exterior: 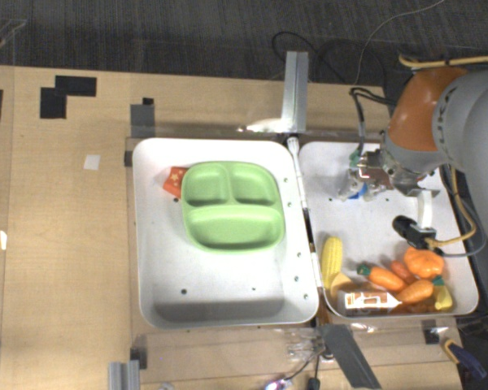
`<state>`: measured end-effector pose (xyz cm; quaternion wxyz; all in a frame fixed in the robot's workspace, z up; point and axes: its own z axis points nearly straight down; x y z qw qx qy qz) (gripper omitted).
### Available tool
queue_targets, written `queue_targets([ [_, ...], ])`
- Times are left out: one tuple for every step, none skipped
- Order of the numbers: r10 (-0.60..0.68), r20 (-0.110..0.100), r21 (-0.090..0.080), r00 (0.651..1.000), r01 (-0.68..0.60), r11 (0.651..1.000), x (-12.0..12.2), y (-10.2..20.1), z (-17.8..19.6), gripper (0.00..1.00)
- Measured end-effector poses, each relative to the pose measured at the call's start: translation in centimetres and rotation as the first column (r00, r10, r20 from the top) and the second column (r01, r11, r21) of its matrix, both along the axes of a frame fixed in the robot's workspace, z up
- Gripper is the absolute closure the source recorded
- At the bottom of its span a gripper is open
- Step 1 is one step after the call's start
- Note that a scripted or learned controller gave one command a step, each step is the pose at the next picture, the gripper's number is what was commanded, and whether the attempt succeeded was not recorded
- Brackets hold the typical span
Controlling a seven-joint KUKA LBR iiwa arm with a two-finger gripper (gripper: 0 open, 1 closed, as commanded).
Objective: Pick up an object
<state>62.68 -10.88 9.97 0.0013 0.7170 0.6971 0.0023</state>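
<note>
Candidate objects sit piled in the near corner of the right bin: corn cob, carrot, orange pepper, a second orange piece, a yellow piece at the wall, and a flat packet with a white label. All of that lies toward the near rim from the end effector, well apart from it, with bare bin floor in between.

The corn cob is the nearest clean target. It lies near-side and slightly toward the divider from the end effector, long axis running roughly far-to-near along the divider wall. It stands clear of the pile at its far end, so a grasp across its width looks feasible there. The carrot lies slantwise, touching the pepper, so it's the harder pick.

The end effector hangs over the far half of the right bin, nothing visible between its fingers. Whether they're apart or together can't be told from this slant.

Left bin holds a green divided plate with a red item tucked at its far-left edge, on the far side of the divider from the end effector. Only one arm, so no choice of reach.
</note>
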Motion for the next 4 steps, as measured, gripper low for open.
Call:
queue_targets([
  [0.001,0.001,-0.001,1.0,-0.001,1.0,0.5,6.3,8.7,1.0],
  [0.137,-0.001,-0.002,0.991,-0.137,0.991,-5.4,-1.1,10.3,1.0],
  [0.09,-0.002,-0.002,0.996,-0.09,0.996,-12.1,-3.2,11.6,1.0],
  [0.056,-0.003,-0.001,0.998,-0.056,0.998,-13.9,-2.0,13.1,1.0],
])
